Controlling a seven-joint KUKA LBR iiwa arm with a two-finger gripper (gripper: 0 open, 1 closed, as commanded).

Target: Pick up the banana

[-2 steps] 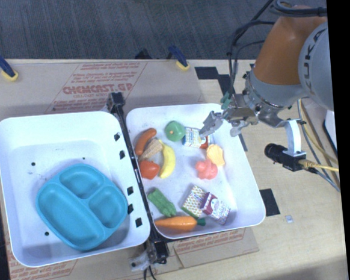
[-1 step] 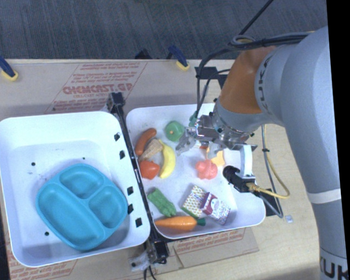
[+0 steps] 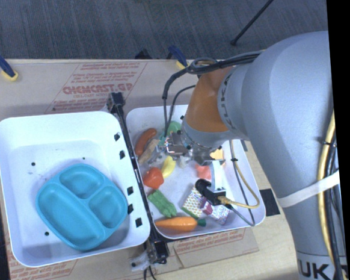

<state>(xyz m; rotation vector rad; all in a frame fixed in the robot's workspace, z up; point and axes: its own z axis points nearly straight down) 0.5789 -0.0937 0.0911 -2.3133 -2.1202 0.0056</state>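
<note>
The gripper (image 3: 174, 145) hung low over the right bin (image 3: 253, 212), its metal tip among the play food near the bin's upper left. The banana (image 3: 168, 166) — a small yellow piece — lay just below and beside that tip, touching or nearly touching it; whether it sat between the fingers could not be told, and the wrist's bulk hid how wide they stood.

The risks came from crowding. A hot dog (image 3: 145, 142) lay just to the upper left of the tip, a red tomato-like piece (image 3: 153, 178) pressed close under the banana, and a green vegetable (image 3: 162, 204) and a carrot (image 3: 178, 224) lay farther down. A closing grip there could have caught a neighbour instead, or nudged the banana sideways under the tomato. Being smooth and curved, the banana might also have squirted out of a pinch taken off-centre. The cable (image 3: 238, 179) trailing from the wrist hung over the bin and could have dragged the small packets (image 3: 198, 204) beneath it.

The left bin (image 3: 12, 143) held a blue divided plate (image 3: 80, 204), well apart from all this.
</note>
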